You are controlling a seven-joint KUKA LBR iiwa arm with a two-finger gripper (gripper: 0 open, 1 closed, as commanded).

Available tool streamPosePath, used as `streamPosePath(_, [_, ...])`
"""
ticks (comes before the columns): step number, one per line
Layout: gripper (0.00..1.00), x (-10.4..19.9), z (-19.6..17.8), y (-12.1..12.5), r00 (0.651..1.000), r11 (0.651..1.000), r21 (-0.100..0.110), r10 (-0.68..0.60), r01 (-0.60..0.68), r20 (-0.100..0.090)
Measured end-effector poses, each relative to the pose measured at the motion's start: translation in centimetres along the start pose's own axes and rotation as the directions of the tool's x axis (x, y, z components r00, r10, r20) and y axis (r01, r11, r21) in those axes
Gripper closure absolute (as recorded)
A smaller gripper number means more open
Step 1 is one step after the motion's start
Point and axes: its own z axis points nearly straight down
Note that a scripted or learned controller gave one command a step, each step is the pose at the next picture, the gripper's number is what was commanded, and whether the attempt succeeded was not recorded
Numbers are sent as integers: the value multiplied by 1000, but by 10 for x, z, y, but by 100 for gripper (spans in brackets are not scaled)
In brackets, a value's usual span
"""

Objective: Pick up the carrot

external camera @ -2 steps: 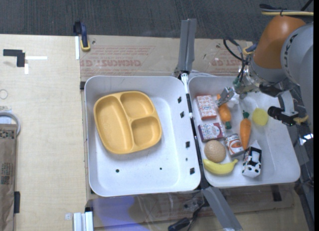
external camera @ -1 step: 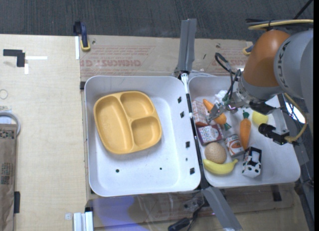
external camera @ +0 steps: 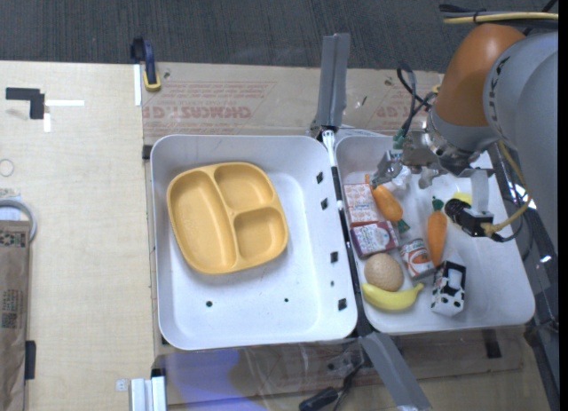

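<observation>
Over right bin (external camera: 506,307), arm (external camera: 497,72) angles toward carrot (external camera: 387,202).

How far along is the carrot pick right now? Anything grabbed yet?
Done: the arm has reached into the right bin, with the gripper low over its far end. In hand: nothing that I can see between its fingers. There are two carrots: one carrot lies just below the gripper, another carrot beside the cow toy. Left: close on one and lift it.
</observation>
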Motion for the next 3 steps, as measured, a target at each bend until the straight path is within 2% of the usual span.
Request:
streamPosePath(1, [0, -2, 27, -11, 973, 973, -12, -230, 230, 3])
streamPosePath(2, [100, -2, 18, -11, 974, 973, -9, -229, 229, 1])
streamPosePath(3, [100, 40, -67, 24, 973, 973, -1, -230, 230, 0])
